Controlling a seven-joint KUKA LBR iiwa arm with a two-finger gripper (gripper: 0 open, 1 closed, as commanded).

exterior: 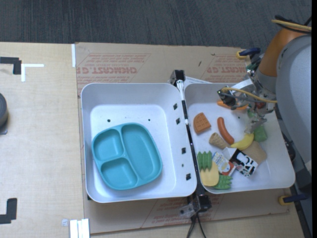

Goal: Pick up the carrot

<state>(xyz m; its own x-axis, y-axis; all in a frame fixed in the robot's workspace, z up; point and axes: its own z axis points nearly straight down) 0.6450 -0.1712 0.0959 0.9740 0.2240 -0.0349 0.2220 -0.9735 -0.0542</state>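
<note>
Camera view, upper right of the frame: the orange toy carrot [237,107] shows as a short orange sliver at the back of the right shallow white plastic bin [277,182]. It is tucked under the dark two-finger hand [246,104] and its cables. The visible part runs roughly left to right across the frame; which end is the tip cannot be made out. Whether the hand is apart, together or clamped on the carrot cannot be told.

The bin sits beside the left shallow white plastic bin [129,95], which carries a teal three-compartment plate [126,155]. Both rest on a brown cardboard sheet [129,63] over the pale wooden worktop [39,148], with dark grey carpet [148,9] across the top of the frame.

The grey arm [297,83] is cut off by the right edge and blurred, hiding the bin's right rim.
</note>
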